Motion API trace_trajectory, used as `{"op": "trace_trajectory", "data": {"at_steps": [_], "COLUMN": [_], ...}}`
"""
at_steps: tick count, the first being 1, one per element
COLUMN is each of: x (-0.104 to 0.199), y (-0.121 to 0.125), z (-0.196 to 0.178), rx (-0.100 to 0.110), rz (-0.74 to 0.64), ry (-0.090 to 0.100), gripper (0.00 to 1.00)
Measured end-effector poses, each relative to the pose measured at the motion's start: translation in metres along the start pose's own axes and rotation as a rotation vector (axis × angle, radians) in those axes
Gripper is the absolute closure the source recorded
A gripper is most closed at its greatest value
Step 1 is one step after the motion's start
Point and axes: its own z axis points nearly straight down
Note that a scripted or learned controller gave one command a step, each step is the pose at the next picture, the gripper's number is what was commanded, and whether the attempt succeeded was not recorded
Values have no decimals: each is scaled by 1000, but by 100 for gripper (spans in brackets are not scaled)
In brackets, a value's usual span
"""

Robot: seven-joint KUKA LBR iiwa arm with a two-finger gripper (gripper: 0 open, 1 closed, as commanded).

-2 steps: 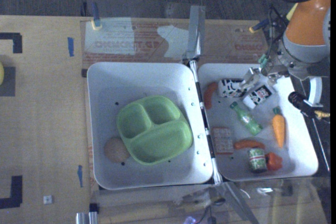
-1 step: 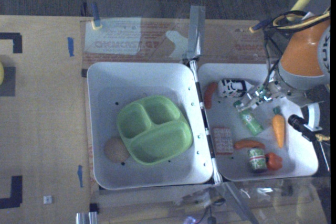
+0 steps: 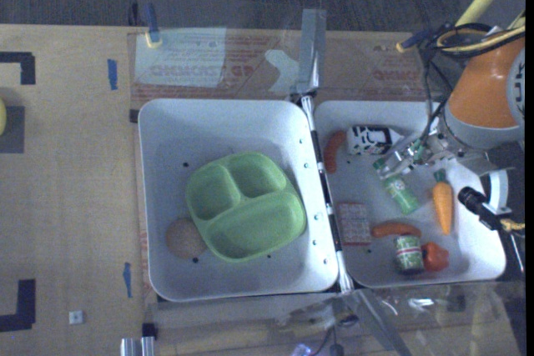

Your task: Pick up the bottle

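Tray (image 3: pixel 244 206) in left bin (image 3: pixel 158 137), w/ ball (image 3: pixel 184 237) beside; bottle (image 3: pixel 401 193), carrot (image 3: pixel 443 207), can (image 3: pixel 408 253) in right bin (image 3: pixel 492 263)

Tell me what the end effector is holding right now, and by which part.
It cannot be told: the end effector sits right above the green bottle, but no grip on it is visible.

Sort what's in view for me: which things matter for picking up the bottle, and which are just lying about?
For the job:
bottle, green, in the right bin
gripper, just above the bottle

Lying about:
carrot
can
toy cow
two sausages
green tray and brown ball in the left bin
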Motion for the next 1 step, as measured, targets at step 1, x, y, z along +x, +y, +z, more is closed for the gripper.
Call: {"op": "trace_trajectory", "data": {"at_steps": [1], "x": [-4], "y": [5], "z": [-16], "rx": [-16], "rz": [0], "ry": [-13], "gripper": [100]}}
